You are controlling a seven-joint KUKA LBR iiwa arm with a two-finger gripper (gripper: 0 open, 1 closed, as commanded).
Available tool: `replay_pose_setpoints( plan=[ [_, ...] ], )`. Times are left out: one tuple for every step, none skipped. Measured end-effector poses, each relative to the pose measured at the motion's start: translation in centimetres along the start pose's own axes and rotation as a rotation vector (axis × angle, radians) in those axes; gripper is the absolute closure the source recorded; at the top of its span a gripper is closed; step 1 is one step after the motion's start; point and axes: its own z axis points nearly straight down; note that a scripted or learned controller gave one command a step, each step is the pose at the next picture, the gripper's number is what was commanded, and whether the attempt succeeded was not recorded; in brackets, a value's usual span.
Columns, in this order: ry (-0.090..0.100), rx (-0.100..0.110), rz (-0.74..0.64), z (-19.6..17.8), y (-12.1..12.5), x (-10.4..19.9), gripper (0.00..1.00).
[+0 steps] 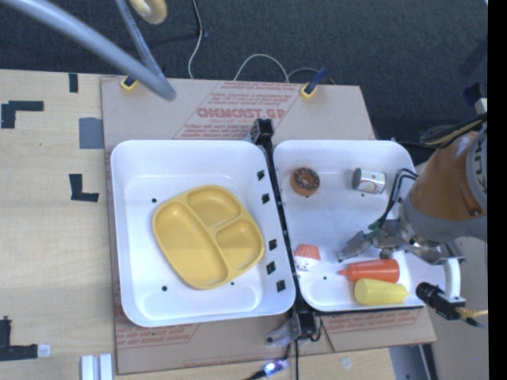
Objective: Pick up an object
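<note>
1. Dark carpet is seen behind a wooden tabletop (47, 212), on which a cardboard sheet (238, 113) carries two shallow white bins side by side.
2. The left bin (127, 212) holds a yellow divided plate (207, 236), lying flat near its middle.
3. The right bin (341, 153) holds several small things: a brown doughnut (305, 180) near the dividing wall, a small metal can (368, 181) on its side toward the far edge, a small red and white piece (306, 256) near the divider, and an orange carrot (371, 271) lying just beside a yellow lemon (379, 292) at the near edge.
4. The arm is seen reaching in from the right, and the pincer (366, 244) is low over the right bin, just above the carrot.
5. Nothing is seen between its fingers; whether they are spread or closed cannot be told, as they are small and dark.
6. The carrot is judged the likeliest target, being the nearest thing.
7. It is judged to be a light, stiff plastic toy with a smooth, rounded skin, likely to roll or slip aside.
8. A hold across its thick middle, at right angles to its length, is judged best; the lemon touching it may be nudged.
</note>
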Motion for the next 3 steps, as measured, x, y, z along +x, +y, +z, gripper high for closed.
replay_pose_setpoints(
  plan=[
    [-0.001, -0.004, -0.002, -1.3, 0.1, 0.1, 1.00],
    [-0.002, -0.009, -0.002, -6.0, -0.3, 0.8, 1.00],
    [-0.003, -0.012, -0.002, -12.2, -0.2, 1.2, 1.00]
  ],
)
